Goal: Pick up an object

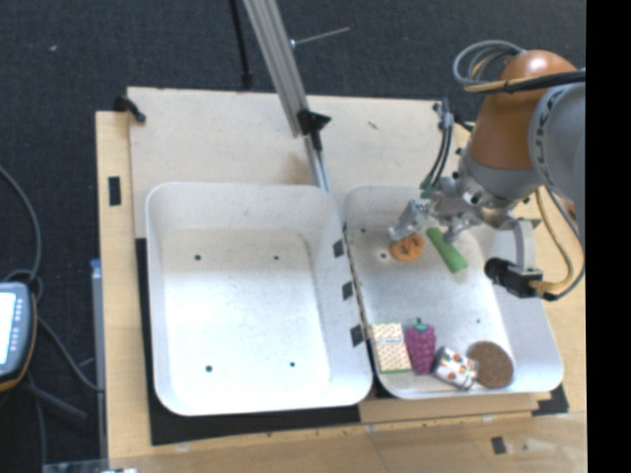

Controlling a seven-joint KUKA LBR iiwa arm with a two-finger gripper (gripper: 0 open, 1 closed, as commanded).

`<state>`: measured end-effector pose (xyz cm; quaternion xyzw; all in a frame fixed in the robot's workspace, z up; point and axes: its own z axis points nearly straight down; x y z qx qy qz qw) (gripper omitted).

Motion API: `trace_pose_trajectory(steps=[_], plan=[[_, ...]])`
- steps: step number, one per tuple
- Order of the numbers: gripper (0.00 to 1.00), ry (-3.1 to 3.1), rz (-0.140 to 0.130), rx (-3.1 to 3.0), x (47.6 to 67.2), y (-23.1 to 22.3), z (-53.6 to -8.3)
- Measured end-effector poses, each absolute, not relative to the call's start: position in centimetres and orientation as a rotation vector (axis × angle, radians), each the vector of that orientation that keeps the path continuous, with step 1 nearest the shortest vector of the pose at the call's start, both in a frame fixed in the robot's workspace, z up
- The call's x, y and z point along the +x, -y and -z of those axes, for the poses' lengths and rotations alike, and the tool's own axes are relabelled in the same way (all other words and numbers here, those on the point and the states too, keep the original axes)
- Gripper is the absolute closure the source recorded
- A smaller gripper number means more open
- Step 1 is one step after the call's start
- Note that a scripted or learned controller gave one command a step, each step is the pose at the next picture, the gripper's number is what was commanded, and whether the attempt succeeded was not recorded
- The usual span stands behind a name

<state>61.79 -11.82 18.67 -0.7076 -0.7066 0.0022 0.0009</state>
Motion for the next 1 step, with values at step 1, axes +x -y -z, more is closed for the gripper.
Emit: trace_pose_trajectory(steps=[1], plan=[[0.00,2.215,-0.008,-2.225,61.49,11.36,-12.51]])
